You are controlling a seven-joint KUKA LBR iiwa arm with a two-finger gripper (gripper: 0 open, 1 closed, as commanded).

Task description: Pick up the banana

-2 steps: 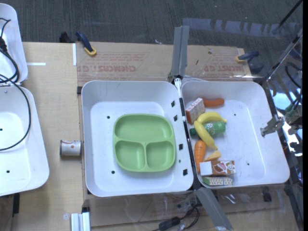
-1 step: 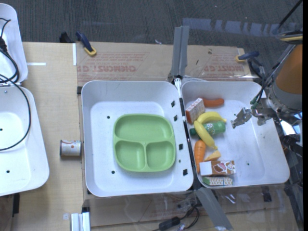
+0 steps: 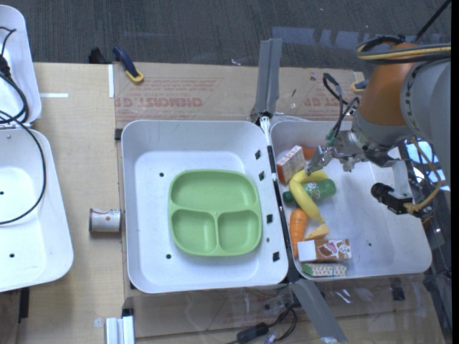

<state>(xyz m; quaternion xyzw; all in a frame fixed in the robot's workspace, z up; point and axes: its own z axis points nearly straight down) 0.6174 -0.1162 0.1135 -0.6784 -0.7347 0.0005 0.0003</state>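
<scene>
Brown cardboard-covered bench (image 3: 79,163), printed lettering along far edge. Dark grey carpet floor (image 3: 179,13) behind. Black cable (image 3: 29,156) at left.

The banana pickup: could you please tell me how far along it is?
Done: the two-finger gripper has reached the right white bin, directly above the yellow curved banana. In hand: nothing visibly gripped. Left: gripping and lifting the banana, which lies beside the orange carrot.
</scene>
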